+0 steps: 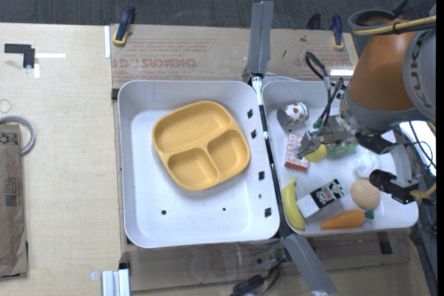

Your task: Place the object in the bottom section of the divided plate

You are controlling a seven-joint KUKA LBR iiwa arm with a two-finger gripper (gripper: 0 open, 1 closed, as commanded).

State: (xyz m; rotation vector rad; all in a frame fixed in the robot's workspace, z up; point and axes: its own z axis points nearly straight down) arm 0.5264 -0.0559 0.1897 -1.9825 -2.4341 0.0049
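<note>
At the near edge of the right bin (409, 218) lie an orange carrot (343, 220), a tan egg-shaped piece (365, 194) just above it, and a small black-and-white box (326, 193) to their left. A yellow banana (292, 205) runs along the bin's left wall, close beside that box.

A little farther back, the gripper (320, 143) hangs low over the middle of the right bin, reaching in from the right under the arm's orange band (385, 73). Right at its tip sits a small yellow object (317, 154), touching or nearly touching the fingers; whether it is pinched between them cannot be told. A red-and-white packet (295, 150) lies just to the left of the gripper, next to the yellow object. Beyond these, a small white cup-like item with red marks (296, 112) rests near the bin's far left corner.

The yellow divided plate (201, 144) lies in the left bin (139, 218), turned at an angle, well apart from the gripper and separated from it by the wall between the bins. Its two smaller sections face the near side and its one large section the far side; all three look bare.
</note>
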